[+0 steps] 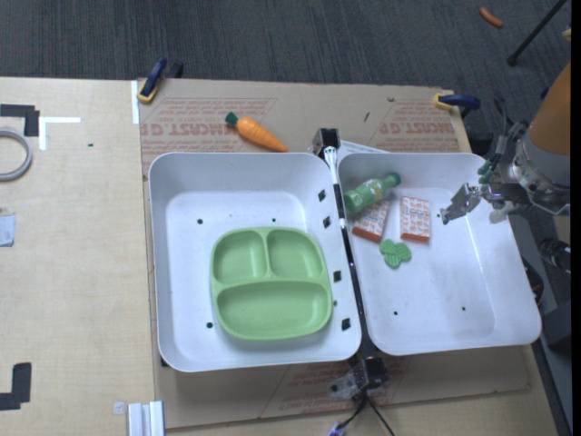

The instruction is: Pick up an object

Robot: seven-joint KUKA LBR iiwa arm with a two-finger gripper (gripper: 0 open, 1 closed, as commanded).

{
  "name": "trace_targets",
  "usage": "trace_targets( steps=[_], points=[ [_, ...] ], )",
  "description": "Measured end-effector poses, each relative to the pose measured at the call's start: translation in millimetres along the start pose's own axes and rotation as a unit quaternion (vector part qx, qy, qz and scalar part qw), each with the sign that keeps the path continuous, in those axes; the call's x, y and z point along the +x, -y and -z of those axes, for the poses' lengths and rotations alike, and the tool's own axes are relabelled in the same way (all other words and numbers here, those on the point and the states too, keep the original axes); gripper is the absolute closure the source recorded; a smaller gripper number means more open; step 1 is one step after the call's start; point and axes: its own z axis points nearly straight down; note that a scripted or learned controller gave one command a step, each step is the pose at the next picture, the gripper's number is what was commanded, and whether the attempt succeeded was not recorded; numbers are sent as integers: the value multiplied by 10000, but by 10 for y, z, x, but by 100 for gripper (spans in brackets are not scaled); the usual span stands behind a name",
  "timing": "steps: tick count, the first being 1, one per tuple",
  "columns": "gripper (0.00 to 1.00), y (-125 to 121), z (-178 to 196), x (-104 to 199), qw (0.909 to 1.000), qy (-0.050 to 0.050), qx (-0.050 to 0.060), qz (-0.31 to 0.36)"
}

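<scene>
My gripper (458,205) hangs empty, fingers apart, over the right bin (472,316), so I'd move it left and drop squarely onto the red carton (416,218) lying beside the green bottle (368,192).

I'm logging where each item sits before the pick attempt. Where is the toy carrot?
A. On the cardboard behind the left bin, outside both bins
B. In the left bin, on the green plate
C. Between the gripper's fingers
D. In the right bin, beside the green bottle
A: the toy carrot lies on the cardboard beyond the left bin's far rim, in neither bin.
</scene>
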Motion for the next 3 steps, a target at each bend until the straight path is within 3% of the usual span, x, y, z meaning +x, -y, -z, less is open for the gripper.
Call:
trace_targets(
  steps=[1, 2, 3],
  points=[
    [0, -252, -970, 404, 9987, -1, 1, 512],
    [100, -254, -873, 399, 9987, 3, -2, 505],
    [100, 98, 268, 938, 9893, 2, -5, -1456]
  ],
)
